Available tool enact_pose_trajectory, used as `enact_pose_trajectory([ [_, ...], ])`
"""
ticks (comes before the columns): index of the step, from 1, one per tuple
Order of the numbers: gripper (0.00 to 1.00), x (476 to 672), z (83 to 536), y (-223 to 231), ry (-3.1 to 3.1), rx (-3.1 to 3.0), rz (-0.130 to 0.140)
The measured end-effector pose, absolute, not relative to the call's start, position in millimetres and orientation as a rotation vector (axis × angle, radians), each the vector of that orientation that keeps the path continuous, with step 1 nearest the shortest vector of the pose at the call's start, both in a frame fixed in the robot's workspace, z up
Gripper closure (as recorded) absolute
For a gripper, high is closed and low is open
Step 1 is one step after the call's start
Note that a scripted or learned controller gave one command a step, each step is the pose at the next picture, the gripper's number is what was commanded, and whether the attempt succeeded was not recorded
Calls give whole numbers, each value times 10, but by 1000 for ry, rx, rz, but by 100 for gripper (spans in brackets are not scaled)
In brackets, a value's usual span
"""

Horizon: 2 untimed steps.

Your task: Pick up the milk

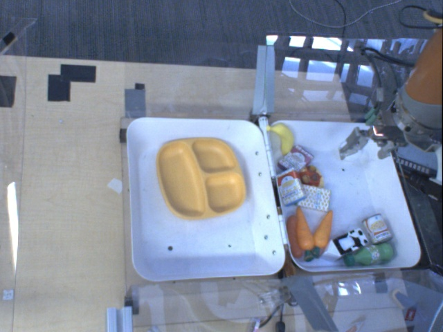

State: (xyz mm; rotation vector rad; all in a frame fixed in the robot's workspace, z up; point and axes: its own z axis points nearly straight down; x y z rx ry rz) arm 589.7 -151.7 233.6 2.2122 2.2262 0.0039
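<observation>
Hovering over the right white bin's (408, 206) far corner, the fingers (367, 142) are hanging spread apart, grasping nothing. Well below them, at the near edge, the black-and-white milk carton (354, 241) is lying between two carrots (310, 232) and a green bottle (372, 256).

A pale wooden desk (62, 206) fills most of the view, with black square marks (69, 80) near its far left corner. Beyond its far edge lies dark grey carpet (152, 12), where a thin cable (325, 9) loops. Bright window light reflects off a clear panel (318, 61) at the far right.
</observation>
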Motion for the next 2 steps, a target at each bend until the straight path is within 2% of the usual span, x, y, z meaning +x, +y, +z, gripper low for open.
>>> enact_pose_trajectory([
  [1,0,6673,2706,-1286,2020,2399,7],
  [2,0,5833,1317,-1304,2212,2229,2],
])
